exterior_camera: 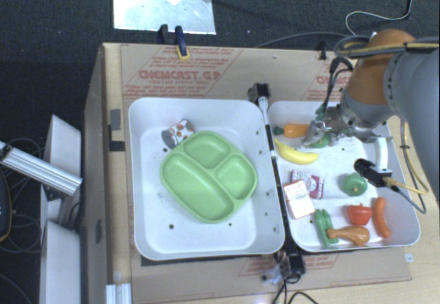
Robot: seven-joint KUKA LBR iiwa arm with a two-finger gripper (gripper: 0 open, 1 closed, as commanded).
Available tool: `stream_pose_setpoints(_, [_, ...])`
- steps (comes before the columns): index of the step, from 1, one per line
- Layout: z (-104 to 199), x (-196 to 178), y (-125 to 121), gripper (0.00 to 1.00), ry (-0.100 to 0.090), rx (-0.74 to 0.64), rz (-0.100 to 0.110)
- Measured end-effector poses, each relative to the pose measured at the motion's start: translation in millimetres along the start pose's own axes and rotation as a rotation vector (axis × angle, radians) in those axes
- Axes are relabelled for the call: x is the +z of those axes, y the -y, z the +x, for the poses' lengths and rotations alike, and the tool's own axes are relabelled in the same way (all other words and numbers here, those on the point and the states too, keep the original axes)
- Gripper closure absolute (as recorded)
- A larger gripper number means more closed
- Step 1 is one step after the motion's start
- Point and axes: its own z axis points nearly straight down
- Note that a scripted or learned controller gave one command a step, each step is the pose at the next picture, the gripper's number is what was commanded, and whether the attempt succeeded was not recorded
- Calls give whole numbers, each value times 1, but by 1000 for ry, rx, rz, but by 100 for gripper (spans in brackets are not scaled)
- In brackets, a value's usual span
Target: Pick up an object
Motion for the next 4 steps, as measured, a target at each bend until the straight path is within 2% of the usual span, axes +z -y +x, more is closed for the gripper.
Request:
stream_pose_setpoints(1, [50,-145,88,100,0,1,-1])
stream_pose_setpoints(2, [79,-167,94,100,0,1,2])
stream_pose_setpoints(3, [79,-168,82,100,-1,0,3])
stream_pose_setpoints(4, [69,-164,130,100,0,4,3])
